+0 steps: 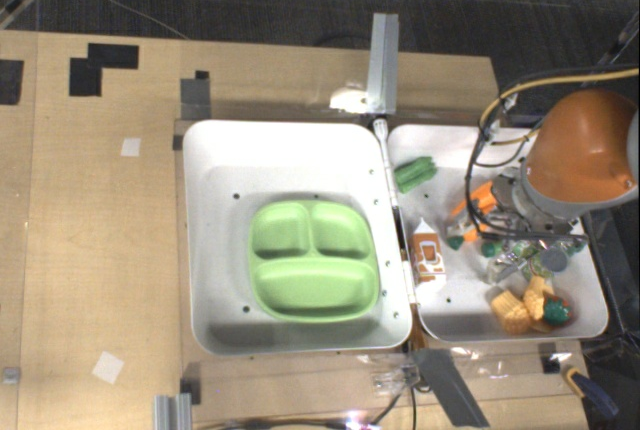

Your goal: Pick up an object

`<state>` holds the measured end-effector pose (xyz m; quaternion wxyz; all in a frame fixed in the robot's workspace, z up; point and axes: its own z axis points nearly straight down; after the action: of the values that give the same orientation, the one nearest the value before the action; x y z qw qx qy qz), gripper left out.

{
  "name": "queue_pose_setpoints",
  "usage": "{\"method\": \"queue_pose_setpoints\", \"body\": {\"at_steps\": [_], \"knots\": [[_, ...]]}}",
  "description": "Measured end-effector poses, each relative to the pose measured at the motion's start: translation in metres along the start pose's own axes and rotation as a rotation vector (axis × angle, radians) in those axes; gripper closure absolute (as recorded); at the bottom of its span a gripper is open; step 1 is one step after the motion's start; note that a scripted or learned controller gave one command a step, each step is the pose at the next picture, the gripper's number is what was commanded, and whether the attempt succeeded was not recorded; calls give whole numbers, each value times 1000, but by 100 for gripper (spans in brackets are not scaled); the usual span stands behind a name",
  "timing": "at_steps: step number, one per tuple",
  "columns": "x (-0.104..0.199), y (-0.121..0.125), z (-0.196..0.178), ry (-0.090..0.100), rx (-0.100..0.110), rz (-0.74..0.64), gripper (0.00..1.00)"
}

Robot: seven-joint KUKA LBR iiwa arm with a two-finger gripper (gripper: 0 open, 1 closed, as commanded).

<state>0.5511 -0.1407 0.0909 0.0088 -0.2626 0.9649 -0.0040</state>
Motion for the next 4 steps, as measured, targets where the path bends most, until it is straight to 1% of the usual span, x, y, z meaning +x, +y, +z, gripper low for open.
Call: {"method": "queue_pose_setpoints", "body": {"at_steps": [1,2,3,4], "knots": [[-73,7,3,1,-6,128,0],[-31,41,0,0,-3,226,0],[-62,30,1,1,-4,291,0],[-68,28,-14,-17,3,290,100]]}}
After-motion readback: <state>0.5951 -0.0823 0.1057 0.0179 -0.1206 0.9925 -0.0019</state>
